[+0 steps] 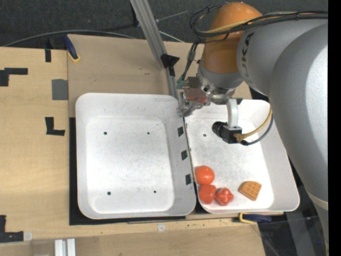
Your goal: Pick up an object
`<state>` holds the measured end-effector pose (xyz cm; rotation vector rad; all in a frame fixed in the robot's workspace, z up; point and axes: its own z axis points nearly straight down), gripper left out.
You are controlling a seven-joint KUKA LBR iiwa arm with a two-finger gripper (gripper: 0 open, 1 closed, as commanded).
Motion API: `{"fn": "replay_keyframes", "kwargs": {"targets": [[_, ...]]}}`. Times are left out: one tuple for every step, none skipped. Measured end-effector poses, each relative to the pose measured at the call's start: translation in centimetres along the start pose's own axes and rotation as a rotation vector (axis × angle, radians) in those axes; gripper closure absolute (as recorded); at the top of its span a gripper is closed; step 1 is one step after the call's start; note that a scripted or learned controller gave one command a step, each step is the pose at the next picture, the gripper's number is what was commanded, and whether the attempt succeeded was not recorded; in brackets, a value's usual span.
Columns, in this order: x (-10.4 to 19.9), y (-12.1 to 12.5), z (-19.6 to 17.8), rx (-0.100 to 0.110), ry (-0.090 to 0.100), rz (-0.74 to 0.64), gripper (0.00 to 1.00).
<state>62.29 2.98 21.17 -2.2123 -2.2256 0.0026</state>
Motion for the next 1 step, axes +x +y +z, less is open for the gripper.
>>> {"fn": "replay_keyframes", "kwargs": {"targets": [[6.12,-1.38,-0.10,0.000,0.000,-0.002,1.00]]}}
